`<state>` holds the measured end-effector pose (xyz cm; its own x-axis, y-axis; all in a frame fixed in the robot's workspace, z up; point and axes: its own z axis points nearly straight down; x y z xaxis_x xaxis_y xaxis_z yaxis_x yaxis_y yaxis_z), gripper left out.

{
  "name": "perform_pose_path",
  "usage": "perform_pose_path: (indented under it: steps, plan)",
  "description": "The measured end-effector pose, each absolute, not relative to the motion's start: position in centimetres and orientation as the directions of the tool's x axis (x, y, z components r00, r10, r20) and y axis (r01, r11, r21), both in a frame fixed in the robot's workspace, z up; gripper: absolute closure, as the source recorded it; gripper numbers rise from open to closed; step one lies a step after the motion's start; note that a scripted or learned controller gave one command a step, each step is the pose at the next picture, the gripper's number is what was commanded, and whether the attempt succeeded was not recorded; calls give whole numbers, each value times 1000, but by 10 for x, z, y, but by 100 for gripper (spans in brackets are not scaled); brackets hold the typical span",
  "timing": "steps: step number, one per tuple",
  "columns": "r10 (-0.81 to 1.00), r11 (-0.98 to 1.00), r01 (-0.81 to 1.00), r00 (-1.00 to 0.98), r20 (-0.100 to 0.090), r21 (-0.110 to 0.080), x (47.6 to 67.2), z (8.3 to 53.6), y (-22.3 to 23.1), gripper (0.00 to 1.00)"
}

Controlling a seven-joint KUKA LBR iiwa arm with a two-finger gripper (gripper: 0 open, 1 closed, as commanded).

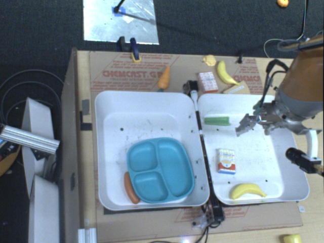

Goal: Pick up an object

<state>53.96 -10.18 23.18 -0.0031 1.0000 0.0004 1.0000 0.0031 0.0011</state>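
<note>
My gripper [255,128] hangs over the upper middle of the right bin [288,158], open, with nothing between its fingers. A green block [217,120] lies just to its left near the bin's back wall. A small red and white box [227,161] sits lower in the bin's left half. At the front of that bin lies a yellow banana [247,190]. The left bin [114,130] holds a blue divided plate [159,169] and an orange sausage [130,188] by the plate's lower left edge.
Behind the bins, on the cardboard, lie a carrot [163,78], a small pink box [207,82], a second banana [225,73] and a white stick [233,89]. A black divider [198,130] runs between the bins. The arm's orange band [306,77] rises at the right.
</note>
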Motion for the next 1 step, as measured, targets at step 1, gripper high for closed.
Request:
perform_pose_path:
  steps: [1]
  plan:
    - [1000,5,1000,-5,-1,3,615,78,-104,0]
